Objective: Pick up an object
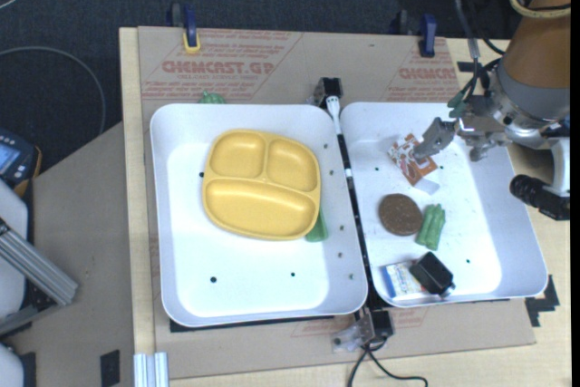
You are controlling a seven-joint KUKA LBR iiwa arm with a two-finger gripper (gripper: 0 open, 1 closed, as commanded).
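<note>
Task status: not yet completed. No object is seen lifted; every item is recorded as lying on a bin floor.

Left bin (181,222): one yellow divided plate (263,184), three compartments, set upright toward the bin's far half. A green piece (317,229) is noted just beside the plate's near right corner, partly hidden under its rim.

Right bin (494,222): a small orange-and-white packet (412,160) at the far middle, with a white scrap touching its near side; a brown round disc (400,214) near the centre; a green pod-shaped item (431,226) just beside the disc on its right; a black block (431,273) and a blue-and-white packet (400,281) touching each other at the near edge.

Hand (435,140): positioned low over the far part of the right bin, directly at the orange-and-white packet, which is judged the likely target. Whether the hand is released or clenched cannot be told, since its tip overlaps the packet in this slanted view. No grasp is claimed.

Arm: entered from the right, grey wrist with the orange band (535,41) above, the wrist tilted so that the hand is angled down and leftward toward the packet.

Remaining, as judged: a secure hold on one item, then a lift clear of the bin
</note>
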